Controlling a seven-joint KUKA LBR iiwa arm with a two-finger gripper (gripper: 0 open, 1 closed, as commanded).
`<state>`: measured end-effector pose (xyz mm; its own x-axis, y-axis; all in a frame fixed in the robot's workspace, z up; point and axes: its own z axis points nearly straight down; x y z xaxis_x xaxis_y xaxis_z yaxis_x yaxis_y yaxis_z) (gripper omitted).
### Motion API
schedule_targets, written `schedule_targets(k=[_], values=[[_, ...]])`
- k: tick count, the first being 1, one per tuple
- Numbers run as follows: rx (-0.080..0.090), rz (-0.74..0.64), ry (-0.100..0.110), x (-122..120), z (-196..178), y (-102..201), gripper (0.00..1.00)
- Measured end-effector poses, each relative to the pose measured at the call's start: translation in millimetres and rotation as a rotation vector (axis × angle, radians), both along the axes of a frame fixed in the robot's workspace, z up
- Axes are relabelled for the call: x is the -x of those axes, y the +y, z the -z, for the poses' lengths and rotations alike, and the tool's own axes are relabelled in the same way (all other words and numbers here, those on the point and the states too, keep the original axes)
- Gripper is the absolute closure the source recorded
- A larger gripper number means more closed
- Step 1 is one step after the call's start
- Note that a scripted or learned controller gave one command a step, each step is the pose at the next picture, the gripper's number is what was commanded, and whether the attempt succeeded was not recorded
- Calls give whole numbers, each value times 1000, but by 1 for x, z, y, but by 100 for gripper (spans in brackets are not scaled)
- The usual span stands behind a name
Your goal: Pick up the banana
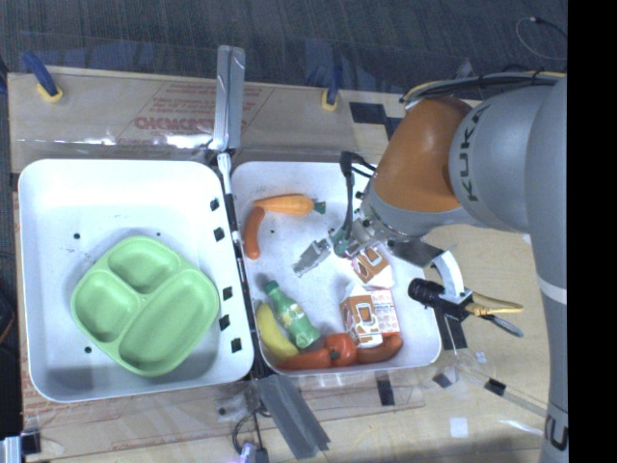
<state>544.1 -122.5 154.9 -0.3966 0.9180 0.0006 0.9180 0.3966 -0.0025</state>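
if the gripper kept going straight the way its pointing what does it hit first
The gripper points left and slightly down in the camera view, over the right bin. Going straight on, it would probably meet bare bin floor first, between the sausage and the green bottle; depth is unclear.

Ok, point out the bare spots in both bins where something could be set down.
Left bin: bare floor all around the green tray, widest along the far wall. Right bin: a bare patch between the carrot, sausage and gripper. Its near end is crowded: banana, green bottle, red pepper and cartons.
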Motion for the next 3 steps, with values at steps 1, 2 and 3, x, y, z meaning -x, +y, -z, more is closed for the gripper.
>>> schedule_targets(k=[1, 2, 3], values=[[0, -6, -1, -1, -10, 1, 100], [0, -6, -1, -1, -10, 1, 0], [2, -251, -11, 60, 57, 20, 0]])
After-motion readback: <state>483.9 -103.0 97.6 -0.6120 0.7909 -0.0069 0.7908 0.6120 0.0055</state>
